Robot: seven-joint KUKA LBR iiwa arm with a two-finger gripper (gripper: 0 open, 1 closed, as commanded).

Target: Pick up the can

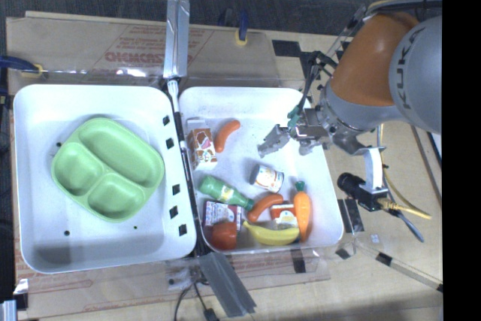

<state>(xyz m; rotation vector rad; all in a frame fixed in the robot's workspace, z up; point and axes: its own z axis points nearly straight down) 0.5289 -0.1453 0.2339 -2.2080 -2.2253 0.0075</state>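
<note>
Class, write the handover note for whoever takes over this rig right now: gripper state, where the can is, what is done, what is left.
Gripper: above the right bin, fingers spread, holding nothing.
Can: lying on its side mid-bin, below the gripper in the view, apart from it.
Nearby: green bottle to its left, carrot and banana toward the bin's near edge.
Done: nothing grasped yet.
Left: move over the can, close on it, lift.

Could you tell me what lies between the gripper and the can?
Bare white bin floor: in the camera view the gripper hangs just above the can, nothing between them.
</note>
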